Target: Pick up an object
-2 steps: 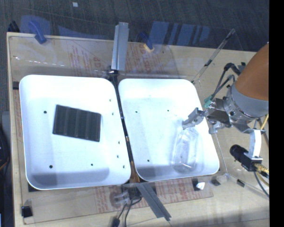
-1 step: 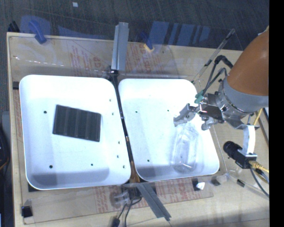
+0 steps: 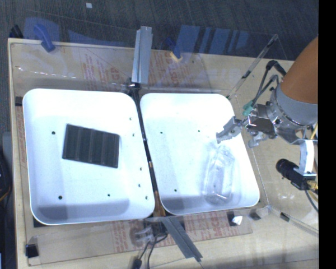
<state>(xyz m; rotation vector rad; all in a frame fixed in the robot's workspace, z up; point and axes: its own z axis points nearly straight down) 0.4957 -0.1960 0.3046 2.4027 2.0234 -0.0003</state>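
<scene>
The claw hangs over the upper right part of the right bin, its pale fingers reaching in from the arm beyond that bin's right wall. From here I cannot tell whether it is spread or closed; the tips blur into the white floor, and nothing shows between them.

Just below the claw, toward the right bin's near right corner, lies a clear bottle, on its side or close to it, its long way running from the claw's end down toward the front wall. It is see-through enough that its edges are hard to follow, and whether the claw touches its upper end I cannot say.

My guess is that the bottle is light, thin-walled plastic: easy to lift, yet slick and rounded, so it would likely roll or squirt out of a pinch and dent if squeezed hard. The best hold looks to be across the middle of its body, fingers either side of the narrow way, not at the ends where it tapers.

Across the dividing wall from the right bin sits the left bin, and in its middle a dark flat ribbed slab, lying flush on the floor. It looks stiff, but so low that fingers would struggle to get under an edge, so the bottle seems the likelier target
</scene>
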